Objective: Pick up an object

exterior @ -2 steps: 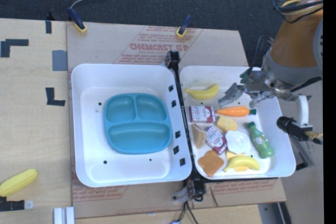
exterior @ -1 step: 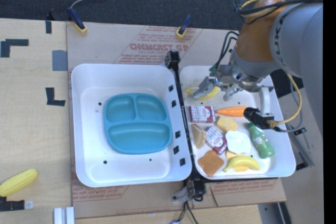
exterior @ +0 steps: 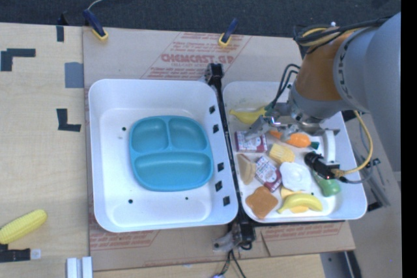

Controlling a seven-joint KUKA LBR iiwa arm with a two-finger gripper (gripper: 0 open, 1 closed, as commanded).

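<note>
- Reaching step: grey arm's gripper (exterior: 279, 119) low in the right white bin (exterior: 348, 205), among toy food, by the yellow banana-shaped toy (exterior: 247, 115).
- Can't tell if pinching anything.
- Next: squeeze one toy, lift straight up.

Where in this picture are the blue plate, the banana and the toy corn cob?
Blue plate (exterior: 172, 152): camera view, on the ridge between its compartments.
Banana (exterior: 300, 202): camera view, on the middle of its curve.
Corn cob (exterior: 23, 224): camera view, on the middle of its yellow body.
</note>
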